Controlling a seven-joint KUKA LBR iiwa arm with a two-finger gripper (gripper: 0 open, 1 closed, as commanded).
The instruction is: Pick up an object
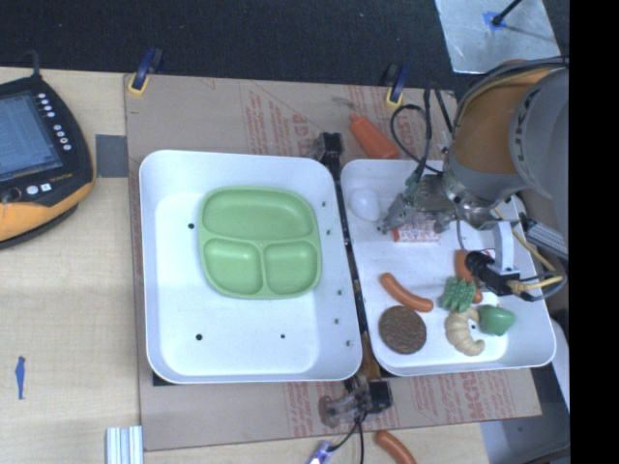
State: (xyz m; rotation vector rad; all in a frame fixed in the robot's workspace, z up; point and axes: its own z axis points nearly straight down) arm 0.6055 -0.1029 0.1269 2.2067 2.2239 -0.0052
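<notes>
My gripper (414, 213) hangs low over the upper part of the right bin (542, 356), on the grey arm with its orange band (493, 129). Right under it lies a small red and white object (420, 233); whether it is touched or held is not visible. A white egg-like ball (364, 202) sits just left of the gripper. Nearer the front lie a red sausage (406, 293), a brown round patty (401, 329), a broccoli piece (459, 295), a pale croissant (466, 333) and a green piece (497, 319).
The left bin (169, 356) holds a green divided plate (260, 241). An orange carrot (372, 138) lies on the cardboard behind the bins, and another orange piece (397, 446) at the front. A teach pendant (34, 158) rests at far left. Black cables (498, 271) trail off the wrist.
</notes>
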